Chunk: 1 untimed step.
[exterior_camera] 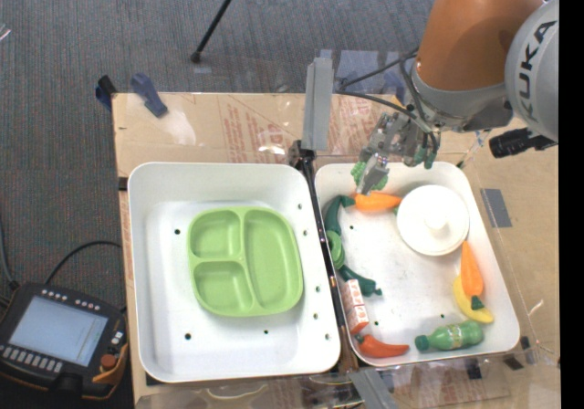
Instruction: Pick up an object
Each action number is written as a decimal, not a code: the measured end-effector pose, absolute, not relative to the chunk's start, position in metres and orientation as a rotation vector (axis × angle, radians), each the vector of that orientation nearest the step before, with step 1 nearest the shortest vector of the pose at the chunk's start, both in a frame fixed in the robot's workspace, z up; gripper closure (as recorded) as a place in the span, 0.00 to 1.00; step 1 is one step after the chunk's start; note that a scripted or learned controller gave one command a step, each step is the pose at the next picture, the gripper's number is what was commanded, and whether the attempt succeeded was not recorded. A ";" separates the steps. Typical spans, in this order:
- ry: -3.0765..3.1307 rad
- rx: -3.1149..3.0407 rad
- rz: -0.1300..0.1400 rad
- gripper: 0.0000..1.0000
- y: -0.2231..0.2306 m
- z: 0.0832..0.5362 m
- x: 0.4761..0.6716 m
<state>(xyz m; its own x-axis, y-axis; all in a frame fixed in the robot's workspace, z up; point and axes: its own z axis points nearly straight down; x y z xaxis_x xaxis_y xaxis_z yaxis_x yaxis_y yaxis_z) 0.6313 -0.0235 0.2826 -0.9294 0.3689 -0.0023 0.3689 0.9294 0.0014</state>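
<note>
My bench (228,124) carries two white bins side by side: left bin (146,215), right bin (497,261).

orange carrot (376,202): lying flat, pretty much straight under the jaws, green top on its left end

white lid-looking dish (432,219): round with a knob, sits below and right of the jaws, right next to the carrot

orange pepper (471,271): upright-ish along the bin's right wall, well down from the jaws

yellow banana (473,304): curved, touching the pepper's bottom end

green bottle (450,337): on its side, far corner from the jaws

red chili (382,347): flat near the front edge, well below the jaws
</note>
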 end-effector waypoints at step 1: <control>3.103 -0.502 0.004 1.00 -0.058 0.186 0.582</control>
<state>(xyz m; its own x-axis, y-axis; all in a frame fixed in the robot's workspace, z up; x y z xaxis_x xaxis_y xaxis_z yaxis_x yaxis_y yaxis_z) 0.5817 -0.0575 0.1856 -0.9489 -0.3155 0.0018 -0.3155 0.9489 0.0028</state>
